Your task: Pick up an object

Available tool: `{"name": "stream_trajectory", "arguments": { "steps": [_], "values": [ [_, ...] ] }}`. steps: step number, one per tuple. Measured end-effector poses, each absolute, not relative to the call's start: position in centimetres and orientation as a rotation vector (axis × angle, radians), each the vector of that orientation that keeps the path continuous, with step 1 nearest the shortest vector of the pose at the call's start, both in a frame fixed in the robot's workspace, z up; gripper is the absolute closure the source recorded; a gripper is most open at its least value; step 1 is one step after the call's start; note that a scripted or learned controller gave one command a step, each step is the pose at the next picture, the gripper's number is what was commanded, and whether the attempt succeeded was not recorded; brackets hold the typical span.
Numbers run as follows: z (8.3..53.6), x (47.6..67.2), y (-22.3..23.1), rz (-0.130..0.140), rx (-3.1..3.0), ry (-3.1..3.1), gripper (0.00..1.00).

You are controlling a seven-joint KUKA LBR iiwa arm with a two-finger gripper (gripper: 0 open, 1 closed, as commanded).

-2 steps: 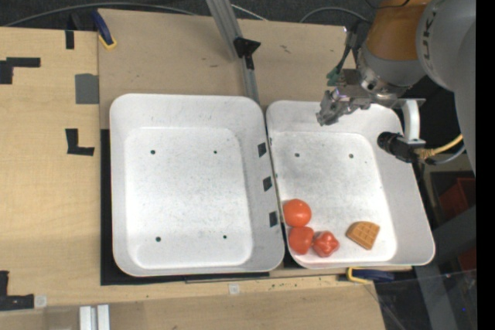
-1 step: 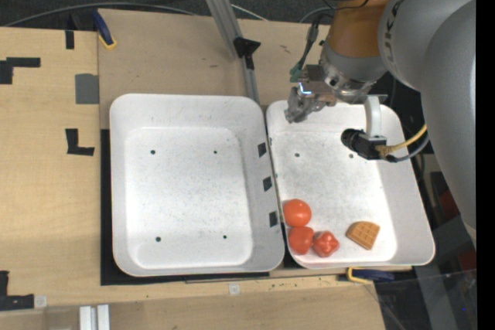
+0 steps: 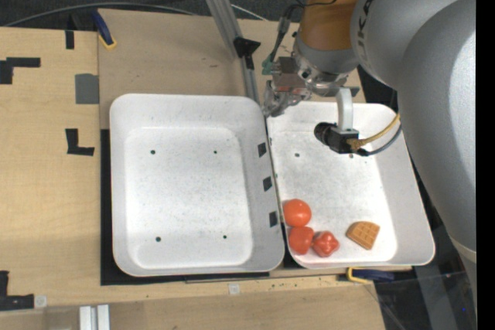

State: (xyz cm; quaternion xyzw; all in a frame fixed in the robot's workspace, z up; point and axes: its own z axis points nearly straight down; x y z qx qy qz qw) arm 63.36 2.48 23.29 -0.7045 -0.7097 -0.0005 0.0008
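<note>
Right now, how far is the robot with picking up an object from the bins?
Nothing looks done yet: the three red pieces and the tan waffle-like piece all lie in the right bin, near its front edge. In hand: the hand is at the far edge of that bin, by the divider, well away from them. Left to do: travel to a piece, close on it and lift it.

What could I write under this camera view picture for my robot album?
Robot arm's tool at the right bin's far corner, away from three red toys and a waffle.
</note>
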Motion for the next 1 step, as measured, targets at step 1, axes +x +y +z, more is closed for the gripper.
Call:
{"name": "stream_trajectory", "arguments": {
  "steps": [1],
  "values": [
    [22.14,64.64,7.48,0.001,-2.214,-2.227,1.0]
  ]
}}
